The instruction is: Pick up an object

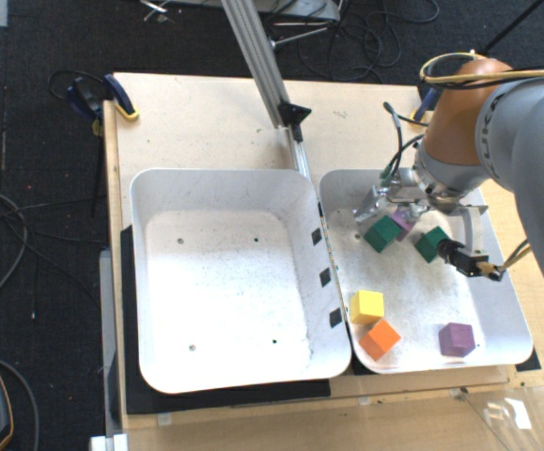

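Green block (pixel 380 236): under gripper (pixel 391 216), upper right bin (pixel 497 346), not lifted.
Grip: cannot tell.
Left: lifting.

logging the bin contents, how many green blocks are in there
2, both in the right bin near the gripper: one green block just under it beside a small purple piece, the other green block to its right. More may be hidden under the arm.

A thick grey arm (pixel 525 130) with a rounded orange band (pixel 455 120) above the wrist. Black and yellow cables loop around it; the claw (pixel 391 205) is pale metal.
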`<state>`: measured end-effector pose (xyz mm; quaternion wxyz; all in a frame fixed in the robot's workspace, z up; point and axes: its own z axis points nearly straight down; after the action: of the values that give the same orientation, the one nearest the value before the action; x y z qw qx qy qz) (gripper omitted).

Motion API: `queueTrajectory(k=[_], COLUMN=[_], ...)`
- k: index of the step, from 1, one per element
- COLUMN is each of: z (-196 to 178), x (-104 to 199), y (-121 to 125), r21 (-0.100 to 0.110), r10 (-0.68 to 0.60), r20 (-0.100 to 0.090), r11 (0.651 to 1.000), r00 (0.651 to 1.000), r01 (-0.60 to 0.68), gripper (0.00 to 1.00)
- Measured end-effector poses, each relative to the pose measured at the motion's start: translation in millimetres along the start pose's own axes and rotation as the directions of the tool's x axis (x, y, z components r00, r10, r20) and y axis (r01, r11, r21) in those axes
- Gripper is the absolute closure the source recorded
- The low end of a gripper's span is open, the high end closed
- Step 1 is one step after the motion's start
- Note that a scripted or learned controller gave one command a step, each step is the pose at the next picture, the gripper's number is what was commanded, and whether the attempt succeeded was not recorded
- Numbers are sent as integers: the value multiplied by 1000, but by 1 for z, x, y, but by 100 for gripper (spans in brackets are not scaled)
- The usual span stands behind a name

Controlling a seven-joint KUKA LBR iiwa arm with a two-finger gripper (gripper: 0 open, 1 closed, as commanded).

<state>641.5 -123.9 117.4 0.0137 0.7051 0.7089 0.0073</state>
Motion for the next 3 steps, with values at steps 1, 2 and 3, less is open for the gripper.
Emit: queueTrajectory(k=[1,2,3], z=[0,-27,-5], x=[-2,-39,-35], y=[0,9,10], r21=[-3,22,9], r10=[2,8,4], r20=[1,-5,-1], r11=[1000,1000,1000], r00=[1000,1000,1000], r01=[-2,-8,-4], gripper=[0,0,0])
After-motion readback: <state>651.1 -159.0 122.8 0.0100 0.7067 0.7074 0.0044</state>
